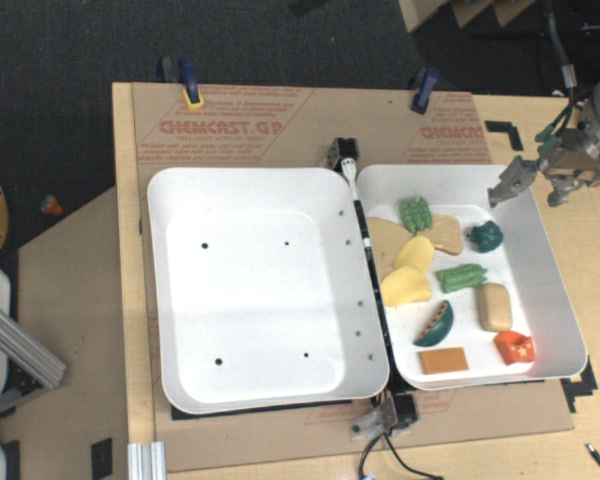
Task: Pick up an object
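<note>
Brown board: red print "CHEMCAST GP", repeated at right, partly hidden.

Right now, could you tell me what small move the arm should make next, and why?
Probably bring the claw down and left toward the dark green toy, the piece nearest to it. The claw hangs over the right bin's top right edge with nothing between its open fingers, and all the toys lie in that bin.

The arm is cut off by the right edge, so little more than its wrist shows. The gripper is small and dark against the bench (its finger gap is too unclear to judge). The tan slice lies partly under the yellow pieces
</note>
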{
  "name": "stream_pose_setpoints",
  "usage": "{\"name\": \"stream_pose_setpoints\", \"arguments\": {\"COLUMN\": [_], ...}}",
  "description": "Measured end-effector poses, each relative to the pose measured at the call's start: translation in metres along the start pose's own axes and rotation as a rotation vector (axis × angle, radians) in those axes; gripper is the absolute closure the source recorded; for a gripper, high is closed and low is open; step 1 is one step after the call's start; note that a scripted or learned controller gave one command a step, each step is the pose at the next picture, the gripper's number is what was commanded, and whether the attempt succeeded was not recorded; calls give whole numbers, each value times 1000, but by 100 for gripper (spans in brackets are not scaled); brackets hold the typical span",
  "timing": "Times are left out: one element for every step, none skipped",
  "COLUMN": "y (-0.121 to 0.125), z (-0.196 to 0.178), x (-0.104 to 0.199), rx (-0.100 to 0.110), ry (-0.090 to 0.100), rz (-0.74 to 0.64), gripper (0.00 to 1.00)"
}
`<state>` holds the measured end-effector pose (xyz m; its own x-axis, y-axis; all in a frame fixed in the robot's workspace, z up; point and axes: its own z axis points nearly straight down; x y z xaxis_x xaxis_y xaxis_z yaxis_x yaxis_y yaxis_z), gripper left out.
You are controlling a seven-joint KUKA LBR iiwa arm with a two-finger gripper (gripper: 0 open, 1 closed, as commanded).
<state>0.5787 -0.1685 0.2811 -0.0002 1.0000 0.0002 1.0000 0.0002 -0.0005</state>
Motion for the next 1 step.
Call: {"name": "stream_pose_setpoints", "arguments": {"y": [5], "z": [147], "x": [-7], "rx": [13], "ry": [3], "rz": [1], "gripper": [0]}}
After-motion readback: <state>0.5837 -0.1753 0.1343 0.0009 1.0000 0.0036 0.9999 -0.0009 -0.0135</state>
